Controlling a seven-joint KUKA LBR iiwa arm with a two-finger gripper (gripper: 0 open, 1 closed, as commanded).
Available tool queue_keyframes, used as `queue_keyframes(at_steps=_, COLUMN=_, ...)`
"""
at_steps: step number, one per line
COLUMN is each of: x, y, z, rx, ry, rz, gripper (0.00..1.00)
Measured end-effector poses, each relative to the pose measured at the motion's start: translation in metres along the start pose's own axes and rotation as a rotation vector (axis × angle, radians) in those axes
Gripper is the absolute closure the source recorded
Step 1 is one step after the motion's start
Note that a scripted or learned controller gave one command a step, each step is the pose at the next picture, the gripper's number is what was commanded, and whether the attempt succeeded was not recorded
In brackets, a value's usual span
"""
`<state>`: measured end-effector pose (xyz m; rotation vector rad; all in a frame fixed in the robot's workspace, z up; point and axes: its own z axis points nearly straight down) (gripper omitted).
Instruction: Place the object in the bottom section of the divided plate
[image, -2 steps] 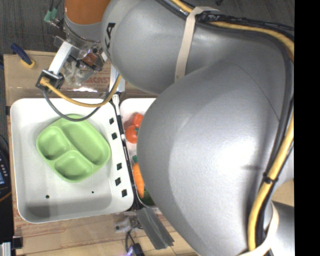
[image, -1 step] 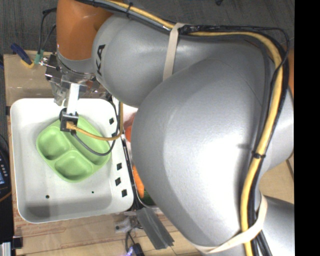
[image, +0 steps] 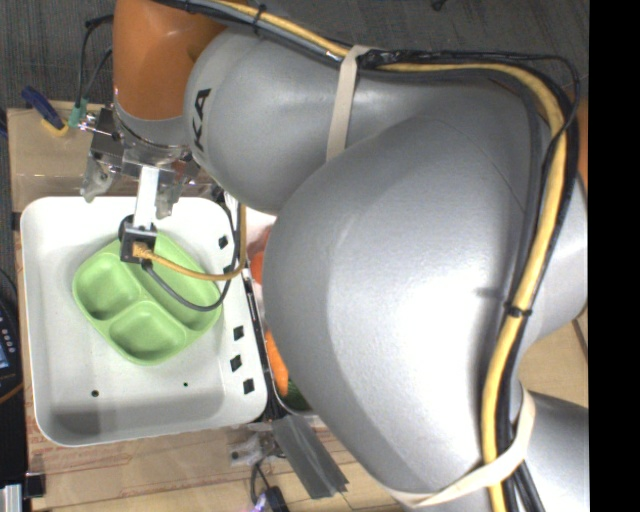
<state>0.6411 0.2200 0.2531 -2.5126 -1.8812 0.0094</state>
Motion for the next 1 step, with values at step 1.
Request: queue_keyframes(at_steps=1, x=-0.0195, y=-0.0555, z=0.0191, rx=0.000, ry=0.000, rz=-0.140, gripper=0.00)
